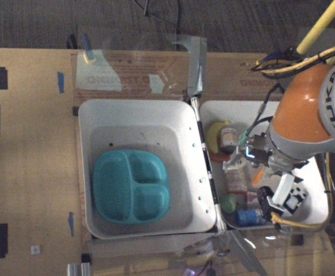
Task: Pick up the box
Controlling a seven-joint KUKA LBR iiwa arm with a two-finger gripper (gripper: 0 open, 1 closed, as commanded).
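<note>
- Nearest the camera, at the near wall of the right bin [242,109], lie a small blue object [249,216] and, just beside it, a green ball [229,203]. They are crowded into the corner, as loose things tend to settle.
- Just behind them is the box [234,178], which I take to be the pale pack with a reddish print. It lies flat along the bin's left wall, leaving little room on that side.
- Past it sit a small jar [228,138] and a yellow fruit [215,135], touching.
- The gripper [254,161] hangs over this clutter, just right of the box. The wrist hides it, so I cannot tell whether it is spread or closed, and nothing is seen held.
- The arm [305,114] leans in from the right, likely so as to come down on the box from above.
- A teal divided tray [131,186] lies alone in the left bin [133,103] on the worktop [29,171], well apart from the task.
</note>
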